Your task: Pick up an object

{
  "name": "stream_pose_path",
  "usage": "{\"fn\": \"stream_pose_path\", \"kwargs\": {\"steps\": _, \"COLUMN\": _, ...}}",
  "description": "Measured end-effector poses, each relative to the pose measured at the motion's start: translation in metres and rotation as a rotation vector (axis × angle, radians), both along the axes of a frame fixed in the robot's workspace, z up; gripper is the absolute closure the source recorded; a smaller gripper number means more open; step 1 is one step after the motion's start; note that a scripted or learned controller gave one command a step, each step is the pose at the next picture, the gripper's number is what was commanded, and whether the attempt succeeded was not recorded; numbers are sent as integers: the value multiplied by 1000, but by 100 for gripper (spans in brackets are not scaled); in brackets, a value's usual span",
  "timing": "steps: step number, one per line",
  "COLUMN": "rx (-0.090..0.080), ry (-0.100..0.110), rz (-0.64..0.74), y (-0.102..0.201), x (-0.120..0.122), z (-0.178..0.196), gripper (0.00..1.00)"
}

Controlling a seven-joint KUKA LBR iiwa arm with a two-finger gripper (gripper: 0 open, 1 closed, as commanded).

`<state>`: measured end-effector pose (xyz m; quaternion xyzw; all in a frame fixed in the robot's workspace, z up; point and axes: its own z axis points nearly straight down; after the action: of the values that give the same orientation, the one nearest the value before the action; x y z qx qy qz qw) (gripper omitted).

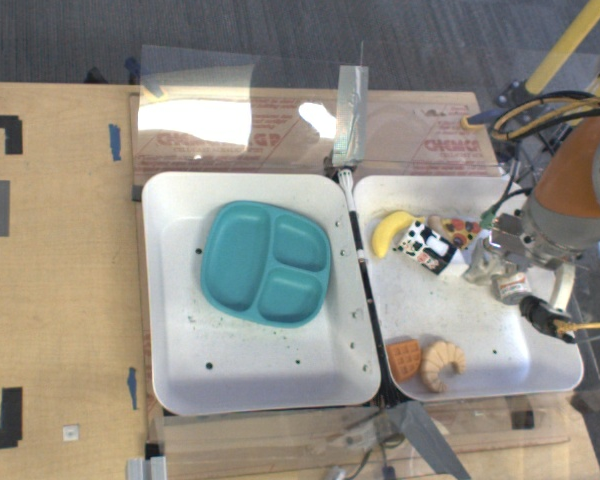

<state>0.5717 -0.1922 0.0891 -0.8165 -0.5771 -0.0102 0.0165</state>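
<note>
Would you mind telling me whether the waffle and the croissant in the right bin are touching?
Touching. The camera view shows the waffle lying right against the croissant near the right bin's front edge, with no white floor between them.

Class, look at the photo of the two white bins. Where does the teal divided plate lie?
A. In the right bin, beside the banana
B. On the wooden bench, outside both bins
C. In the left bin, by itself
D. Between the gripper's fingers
C: the teal divided plate lies flat in the left bin, while the banana sits in the right bin.
</note>
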Motion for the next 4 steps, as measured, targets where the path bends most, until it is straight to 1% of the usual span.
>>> {"fn": "stream_pose_path", "kwargs": {"steps": 1, "rx": -17, "ry": -22, "rz": 251, "y": -3, "x": -16, "z": 1, "gripper": 100}}
{"fn": "stream_pose_path", "kwargs": {"steps": 2, "rx": -23, "ry": -31, "rz": 629, "y": -12, "x": -24, "z": 1, "gripper": 100}}
{"fn": "stream_pose_path", "kwargs": {"steps": 3, "rx": -41, "ry": -19, "rz": 240, "y": 33, "x": 11, "z": 0, "gripper": 100}}
{"fn": "stream_pose_path", "kwargs": {"steps": 4, "rx": -45, "ry": -20, "rz": 520, "y": -25, "x": 3, "z": -1, "gripper": 100}}
